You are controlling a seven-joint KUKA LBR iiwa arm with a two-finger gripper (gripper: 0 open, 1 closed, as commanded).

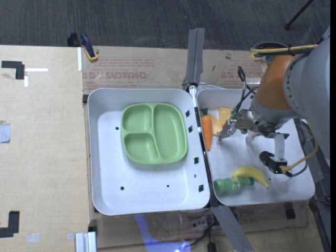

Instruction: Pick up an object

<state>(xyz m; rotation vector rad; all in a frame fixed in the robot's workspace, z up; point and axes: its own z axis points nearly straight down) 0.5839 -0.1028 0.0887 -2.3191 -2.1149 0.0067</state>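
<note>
In the right bin (294, 190) lie an orange carrot (207, 130) by the left wall, a pale yellow wedge (225, 114) at the back, and a yellow banana (251, 174) beside a green bottle (228, 185) at the front. My gripper (228, 130) hangs low over the bin's back left part, just right of the carrot and just in front of the yellow wedge. Nothing shows in its grasp. The arm's grey body and orange band cover the bin's back right corner.
The left bin (105, 156) holds a green divided plate (155, 133). A grey divider (195, 56) stands behind the bins where they meet. A black cable and connector (273, 161) dangle from the wrist above the right bin's floor.
</note>
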